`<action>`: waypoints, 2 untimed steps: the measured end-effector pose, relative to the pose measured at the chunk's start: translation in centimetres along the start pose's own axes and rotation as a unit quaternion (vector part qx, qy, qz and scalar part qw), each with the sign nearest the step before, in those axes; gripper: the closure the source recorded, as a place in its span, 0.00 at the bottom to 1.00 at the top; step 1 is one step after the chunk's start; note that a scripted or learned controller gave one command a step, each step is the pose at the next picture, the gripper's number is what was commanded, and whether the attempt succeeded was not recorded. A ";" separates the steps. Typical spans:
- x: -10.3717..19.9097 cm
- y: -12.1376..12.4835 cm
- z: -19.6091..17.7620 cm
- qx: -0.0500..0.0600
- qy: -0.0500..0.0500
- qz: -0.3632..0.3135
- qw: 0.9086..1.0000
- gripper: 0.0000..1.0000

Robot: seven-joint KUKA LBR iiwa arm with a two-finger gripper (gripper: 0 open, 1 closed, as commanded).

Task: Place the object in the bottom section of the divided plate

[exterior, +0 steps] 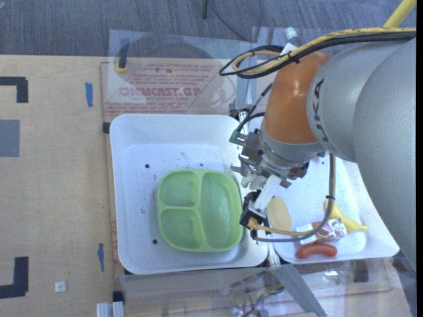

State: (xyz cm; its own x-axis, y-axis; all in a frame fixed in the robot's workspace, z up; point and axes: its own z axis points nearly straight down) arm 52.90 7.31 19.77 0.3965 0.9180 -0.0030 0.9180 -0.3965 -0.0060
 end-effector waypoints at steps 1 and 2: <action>0.0 0.0 0.0 0.000 0.000 0.001 1.000 0.00; 1.6 -4.4 -1.2 0.000 0.000 -0.055 0.998 0.00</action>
State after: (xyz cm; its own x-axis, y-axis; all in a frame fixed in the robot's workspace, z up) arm 49.53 10.55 20.99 0.2924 0.9563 -0.0031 0.9563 -0.2924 -0.0070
